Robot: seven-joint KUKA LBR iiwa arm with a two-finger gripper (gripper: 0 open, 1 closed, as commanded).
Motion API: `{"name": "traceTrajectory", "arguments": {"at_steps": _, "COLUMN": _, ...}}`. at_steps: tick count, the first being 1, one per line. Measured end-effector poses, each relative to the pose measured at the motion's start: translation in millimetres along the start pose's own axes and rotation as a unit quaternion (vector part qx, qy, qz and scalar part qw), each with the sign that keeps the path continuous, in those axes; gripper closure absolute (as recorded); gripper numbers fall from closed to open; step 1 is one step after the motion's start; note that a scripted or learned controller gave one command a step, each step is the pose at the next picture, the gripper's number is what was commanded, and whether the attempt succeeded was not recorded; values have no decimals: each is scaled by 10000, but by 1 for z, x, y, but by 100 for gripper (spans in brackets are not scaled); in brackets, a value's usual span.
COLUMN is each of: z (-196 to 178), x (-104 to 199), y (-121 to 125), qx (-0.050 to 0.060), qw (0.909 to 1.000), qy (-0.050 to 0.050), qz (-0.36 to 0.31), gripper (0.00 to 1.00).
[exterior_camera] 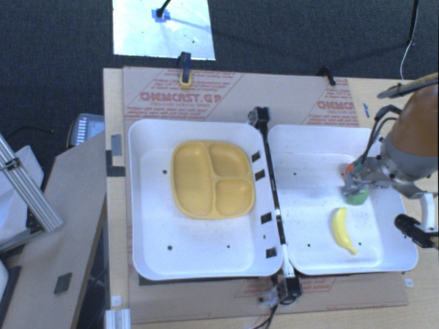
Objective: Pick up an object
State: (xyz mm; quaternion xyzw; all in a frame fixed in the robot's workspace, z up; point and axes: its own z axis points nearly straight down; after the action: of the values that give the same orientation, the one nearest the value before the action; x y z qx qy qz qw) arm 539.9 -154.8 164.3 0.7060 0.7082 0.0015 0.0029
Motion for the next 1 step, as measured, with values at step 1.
{"name": "traceTrajectory", "arguments": {"at_steps": 1, "z": -43, "x": -1, "y": 2, "qx": -2, "qw": 10000, "qy": 0, "qz": -6, "gripper": 100}}
